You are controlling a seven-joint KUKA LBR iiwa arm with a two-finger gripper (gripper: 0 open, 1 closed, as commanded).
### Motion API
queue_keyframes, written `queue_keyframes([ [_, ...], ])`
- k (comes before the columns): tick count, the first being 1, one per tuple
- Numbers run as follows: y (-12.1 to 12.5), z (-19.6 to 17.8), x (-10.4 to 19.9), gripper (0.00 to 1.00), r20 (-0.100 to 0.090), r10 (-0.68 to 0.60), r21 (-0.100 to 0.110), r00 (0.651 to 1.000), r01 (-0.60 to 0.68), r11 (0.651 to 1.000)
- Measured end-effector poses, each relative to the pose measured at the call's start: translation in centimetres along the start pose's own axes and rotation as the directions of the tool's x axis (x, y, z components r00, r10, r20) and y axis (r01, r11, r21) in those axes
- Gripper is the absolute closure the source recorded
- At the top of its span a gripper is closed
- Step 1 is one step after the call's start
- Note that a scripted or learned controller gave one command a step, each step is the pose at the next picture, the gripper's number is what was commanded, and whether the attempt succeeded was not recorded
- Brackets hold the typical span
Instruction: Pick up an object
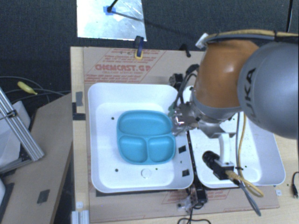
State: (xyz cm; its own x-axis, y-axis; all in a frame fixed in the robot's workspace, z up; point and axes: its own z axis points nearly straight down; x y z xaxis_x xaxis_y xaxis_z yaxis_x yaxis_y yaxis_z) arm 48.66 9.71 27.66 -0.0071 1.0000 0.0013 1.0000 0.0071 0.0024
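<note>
In the camera view, the left bin (100,125) is the landmark for all places here. Inside this bin lies a blue tray (145,136) with three compartments: one wide compartment on the far side and two smaller ones on the near side. The tray sits flat on the bin floor, a little toward the bin's right wall.

The arm (243,87) comes in from the right of the left bin, and its orange band hangs above the edge that the left bin shares with the right bin (268,169). The hand (180,120) is just beside the tray's right rim, at the right wall of the left bin. If its fingers are spread or pressed together, I cannot tell, because the wrist covers them.

Both bins rest on the surface (121,66), on a brown board with red printed letters behind the left bin.
</note>
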Motion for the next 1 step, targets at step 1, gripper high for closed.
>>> queue_keyframes([
  [1,0.03,-0.51,-6.68,1.00,0.003,0.012,-0.001,1.000,-0.012,1.000],
])
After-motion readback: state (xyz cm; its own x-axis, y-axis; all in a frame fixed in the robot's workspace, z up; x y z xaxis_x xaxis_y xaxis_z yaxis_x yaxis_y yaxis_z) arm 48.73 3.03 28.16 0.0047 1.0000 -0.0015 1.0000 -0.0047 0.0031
